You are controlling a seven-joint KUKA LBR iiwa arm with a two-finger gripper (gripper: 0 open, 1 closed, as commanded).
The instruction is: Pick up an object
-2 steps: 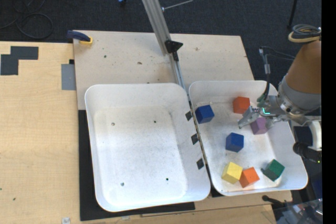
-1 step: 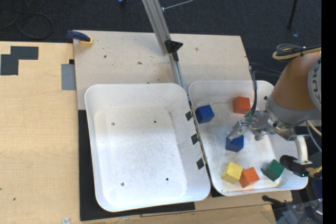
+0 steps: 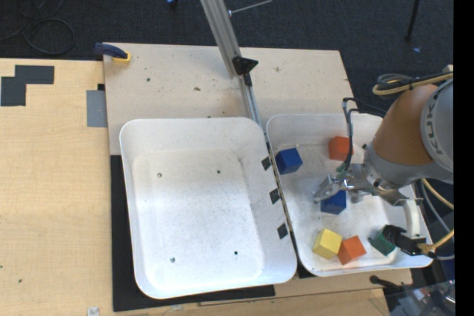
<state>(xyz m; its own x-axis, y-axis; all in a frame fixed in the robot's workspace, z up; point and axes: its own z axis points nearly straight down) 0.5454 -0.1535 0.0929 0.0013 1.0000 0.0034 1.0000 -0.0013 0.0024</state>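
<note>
While the arm [image 3: 404, 137] reaches into the right bin [image 3: 311, 263] from the right, the gripper [image 3: 331, 190] sits low over a dark blue cube [image 3: 335, 203] near the middle of that bin. It is either touching the cube or just above it; this slant does not resolve which. Whether the tool is open or closed cannot be told either: its end overlaps the cube's far edge, and the view gives no clear sight of the cube clamped within it. The cube appears to rest on the bin floor, so no lift is shown.

Other candidates lie around it in the same bin:
- a second blue cube [image 3: 288, 159] at the far left, by the divider [image 3: 275, 196];
- a red-orange cube [image 3: 339, 148] at the far side, close to the arm;
- a yellow cube [image 3: 327, 243] and an orange cube [image 3: 351, 249] side by side at the near edge;
- a green object [image 3: 383, 241] to their right.

The left bin [image 3: 148, 152] lies just beside, across the divider.

Judged progress: the approach to a target is done, the dark blue cube being the likely choice. A secure grasp is unconfirmed, and raising the cube clear of the bin floor is left to do.
</note>
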